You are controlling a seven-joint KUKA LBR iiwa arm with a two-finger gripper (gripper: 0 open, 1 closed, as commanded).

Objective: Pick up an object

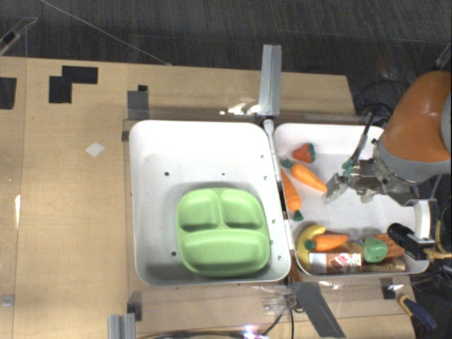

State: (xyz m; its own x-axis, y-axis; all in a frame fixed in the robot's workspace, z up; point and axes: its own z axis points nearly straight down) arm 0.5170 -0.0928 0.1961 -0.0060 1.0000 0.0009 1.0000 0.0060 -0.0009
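While gripper [337, 187] hovers, tapered orange carrot [308, 176] lies beside it.

A light wooden bench [63, 210] carries two shallow white plastic bins side by side. The left bin [152, 189] holds a pale green plastic plate with three compartments [223, 230], which lies flat toward the bin's near right corner. A grey metal post [270, 80] stands at the far edge, between the bins. Black square patches [73, 82] mark the bench's far left. Dark carpet [176, 13] lies beyond.
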